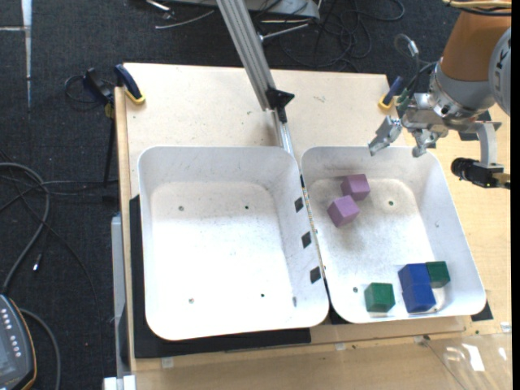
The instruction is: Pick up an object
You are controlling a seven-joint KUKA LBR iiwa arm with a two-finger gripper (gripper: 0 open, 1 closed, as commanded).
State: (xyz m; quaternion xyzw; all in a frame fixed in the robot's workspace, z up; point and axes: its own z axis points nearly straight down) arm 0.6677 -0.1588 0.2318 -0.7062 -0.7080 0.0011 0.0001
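Purple cubes (349, 199) sit untouched in the right bin (455, 218), tool (402, 140) spread and empty at their 1 o'clock (approach step); next: descend and close.

Bright, even overhead light; soft shadows, sharp focus.

We've got a light wooden table (203, 104) sitting on dark carpet (57, 218), with black cables (32, 185) snaking around on the left. A yellow-and-black clamp (130, 86) grips the table's far left corner. A slanted metal rail (248, 43) runs down from the top, ending near where the two trays meet.
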